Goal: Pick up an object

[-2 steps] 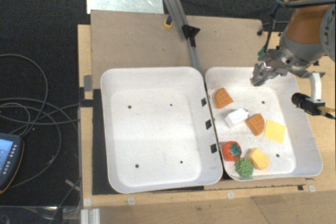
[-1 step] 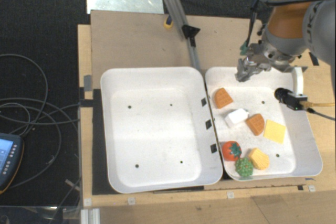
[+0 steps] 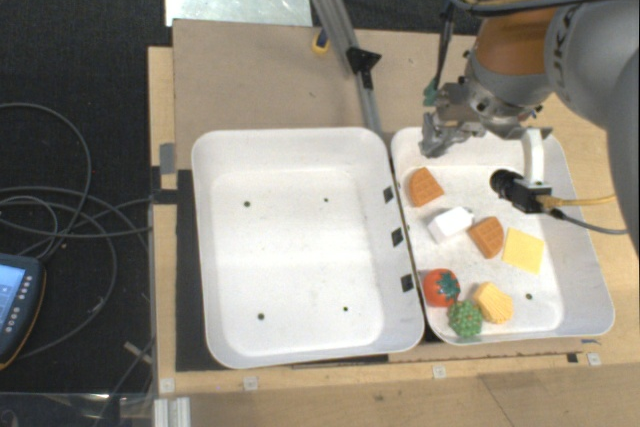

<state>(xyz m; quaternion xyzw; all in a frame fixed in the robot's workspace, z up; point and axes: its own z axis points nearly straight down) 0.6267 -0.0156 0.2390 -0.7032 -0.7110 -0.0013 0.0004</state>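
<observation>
Camera view: metal fingers [image 3: 437,140], opening unclear, hang beside an orange wedge [image 3: 424,186] in the smooth white bin [image 3: 575,310].

The jaws hang over the far corner of the right bin [image 3: 565,310]. Closest to them lies an orange wedge [image 3: 424,186]. A bit further off are a white block [image 3: 451,221], a brown chunk [image 3: 487,236] and a yellow square [image 3: 524,250]. Furthest away sit a red tomato [image 3: 440,286], a green bumpy toy [image 3: 464,319] and a yellow chunk [image 3: 494,302].

White on the left bin [image 3: 290,245] and right bin [image 3: 572,297], tan on the worktop [image 3: 260,75]. Orange on the wedge [image 3: 424,186], pale yellow on the square [image 3: 524,250], red and green on the tomato [image 3: 441,287].
</observation>
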